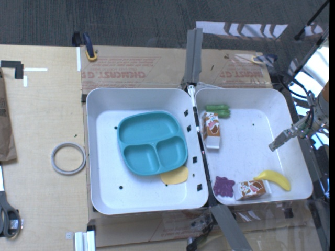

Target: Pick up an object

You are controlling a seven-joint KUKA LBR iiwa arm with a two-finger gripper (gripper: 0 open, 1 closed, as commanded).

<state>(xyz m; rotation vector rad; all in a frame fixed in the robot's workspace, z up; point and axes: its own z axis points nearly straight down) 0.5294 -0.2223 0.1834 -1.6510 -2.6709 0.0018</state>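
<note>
The banana (276, 180) is lying in the lower right of the frame, on the floor of the right bin (246, 129), and it looks like the nearest candidate for picking. Just beside it on the left a small carton (252, 190) is lying, maybe touching its end, and further left a purple grape bunch (224, 186) is resting near the bin's lower wall. A second carton (211, 130) and a green vegetable (218, 110) are sitting against the bin's left wall, in the upper middle of the frame.

The gripper (274, 145) is hovering at the right side of this bin, above the banana and apart from it. It is holding nothing; how wide it is standing I cannot tell, because it is small and dark here.

To do this step well, I think the gripper should be coming down over the middle of the banana, across its short width, and keeping away from the carton, so only one thing is being closed on.

In the left bin (99, 140) a blue divided plate (152, 143) is lying over a yellow piece (175, 176).
</note>
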